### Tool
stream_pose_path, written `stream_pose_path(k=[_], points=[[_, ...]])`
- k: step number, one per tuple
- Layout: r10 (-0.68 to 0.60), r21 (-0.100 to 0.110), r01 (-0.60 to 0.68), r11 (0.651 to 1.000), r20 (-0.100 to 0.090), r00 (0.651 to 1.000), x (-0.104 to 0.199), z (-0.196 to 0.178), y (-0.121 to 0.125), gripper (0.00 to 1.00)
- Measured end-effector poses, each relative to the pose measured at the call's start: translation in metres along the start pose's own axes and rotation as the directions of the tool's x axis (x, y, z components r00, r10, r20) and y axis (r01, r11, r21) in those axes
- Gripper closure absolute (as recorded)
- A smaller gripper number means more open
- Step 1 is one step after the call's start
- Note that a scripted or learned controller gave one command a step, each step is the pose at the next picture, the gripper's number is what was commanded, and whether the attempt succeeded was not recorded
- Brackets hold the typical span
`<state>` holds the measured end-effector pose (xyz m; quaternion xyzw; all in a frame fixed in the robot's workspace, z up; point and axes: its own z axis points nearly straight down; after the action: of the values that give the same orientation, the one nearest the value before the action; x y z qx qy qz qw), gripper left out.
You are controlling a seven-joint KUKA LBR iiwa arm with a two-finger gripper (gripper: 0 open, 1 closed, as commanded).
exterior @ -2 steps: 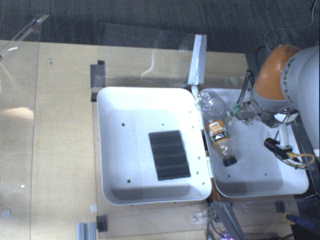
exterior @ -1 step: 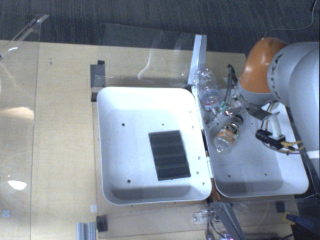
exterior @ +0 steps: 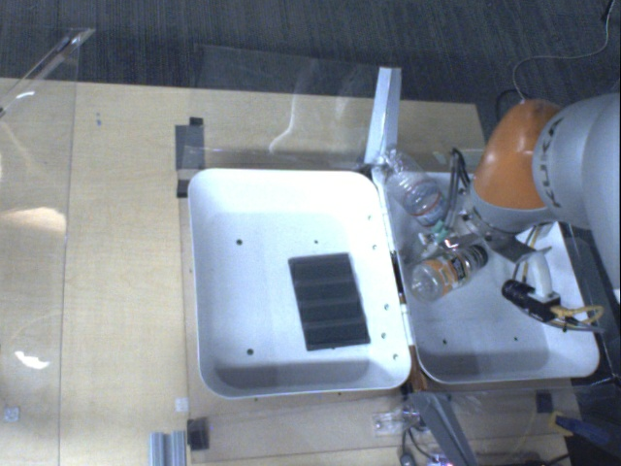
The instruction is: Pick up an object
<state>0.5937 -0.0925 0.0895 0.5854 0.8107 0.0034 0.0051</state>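
Camera view looks down on a pale wooden tabletop that carries two shallow white bins side by side, their inner rims touching. The left bin is the larger in the picture, and the right bin is partly covered by the robot. The grey arm reaches in from the right over the right bin, with its orange band above the bin's far half. A grey post stands upright at the far edge, just where the two bins meet. In the left bin a dark ribbed pad lies flat, a little right of the middle and well apart from every wall, with its long side running toward the near rim. Two clear plastic bottles lie in the right bin against its left wall. The upper bottle is in the far left corner, tilted. The lower bottle lies on its side nearer the middle of that wall, with something amber at the end that points toward the robot. The gripper hangs low between the two bottles, just beside the lower bottle's amber end. Whether it touches either bottle is hard to judge, and whether it is open or closed cannot be told, as its tip is lost among clear plastic and dark parts.
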Motion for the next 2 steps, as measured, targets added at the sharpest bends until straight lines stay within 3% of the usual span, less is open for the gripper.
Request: stream_pose_path(k=[1, 2], points=[[-0.002, -0.008, 0.002, 1.000, 0.002, 1.000, 0.0004, -0.0128, 0.0034, 1.00], [-0.002, -0.008, 0.002, 1.000, 0.002, 1.000, 0.0004, -0.0128, 0.0033, 0.00]])
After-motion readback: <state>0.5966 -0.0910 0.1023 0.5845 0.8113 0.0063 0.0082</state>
